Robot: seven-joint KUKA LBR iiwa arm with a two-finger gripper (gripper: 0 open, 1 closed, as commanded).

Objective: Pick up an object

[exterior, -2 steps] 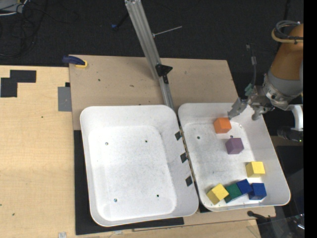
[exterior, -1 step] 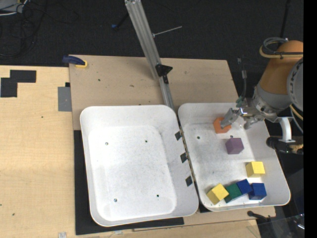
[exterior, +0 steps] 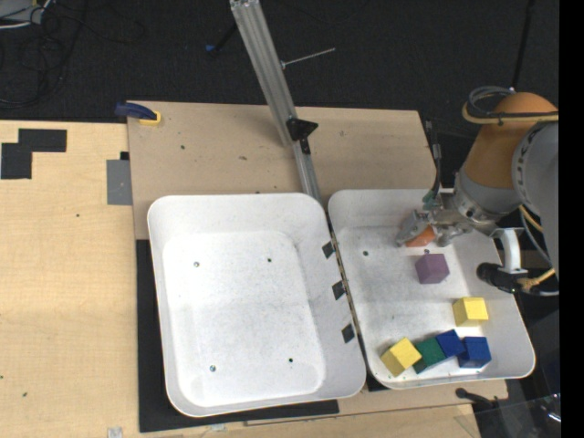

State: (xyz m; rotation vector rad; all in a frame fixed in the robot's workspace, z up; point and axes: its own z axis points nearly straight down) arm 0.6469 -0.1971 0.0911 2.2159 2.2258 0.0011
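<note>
My gripper [exterior: 426,233] hangs over the back part of the right bin [exterior: 392,354], low above its floor. A small orange block [exterior: 420,237] sits between its fingers, and the gripper is shut on it. A purple cube [exterior: 432,268] lies just in front of the gripper, apart from it. Farther forward lies a yellow cube [exterior: 471,310]. Along the bin's front edge sit a yellow block [exterior: 399,356], a green block [exterior: 427,353] and two blue blocks [exterior: 462,347], close together.
The left bin [exterior: 173,217] stands beside the right one, with black clips [exterior: 336,288] along the shared rim. A slanted metal rail [exterior: 274,89] rises behind the bins. The arm's grey body and orange band [exterior: 506,144] stand at the right.
</note>
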